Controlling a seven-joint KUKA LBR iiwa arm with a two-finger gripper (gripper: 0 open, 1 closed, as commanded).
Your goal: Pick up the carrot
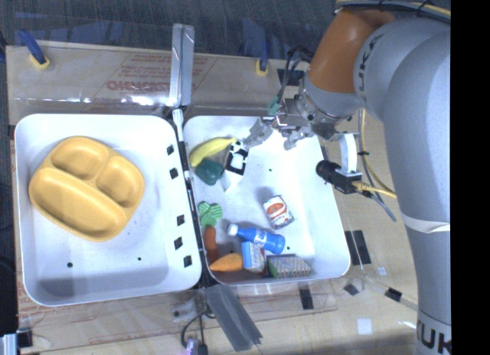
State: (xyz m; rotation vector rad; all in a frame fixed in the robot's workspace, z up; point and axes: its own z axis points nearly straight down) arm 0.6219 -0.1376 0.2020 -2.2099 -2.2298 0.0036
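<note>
Two white bins sit side by side on the bench. The carrot (210,236) lies at the right bin's (325,216) near-left edge. The gripper (238,154) hovers open over the banana (210,149), far left.

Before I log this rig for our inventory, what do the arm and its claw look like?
The arm is bulky, rounded and light grey, with an orange band above the wrist and dark letters low on its casing. Thin cables loop beside it. The claw is slim metal with a black-and-white tip.
</note>
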